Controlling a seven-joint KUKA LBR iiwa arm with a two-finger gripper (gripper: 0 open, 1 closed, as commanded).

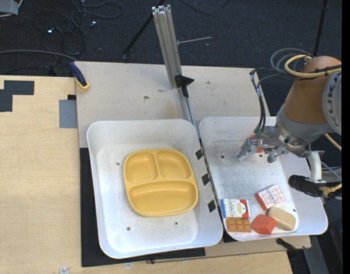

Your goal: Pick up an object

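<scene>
The right bin (243,176) holds several small items at its near end: a white carton with red print (235,208), a brown waffle-like piece (239,225), a red block (263,224), a tan bread-like piece (282,218) and a small red-and-white packet (271,196). My gripper (258,150) hangs over the far middle of this bin, above and behind the items, with its two fingers spread open and nothing between them. A yellow divided plate (161,181) lies in the left bin (106,210).
A metal post (168,44) rises behind the bins. The arm's orange band (309,99) and cables (260,104) stand over the right bin's far right side. Black clips (204,178) sit along the seam between the bins.
</scene>
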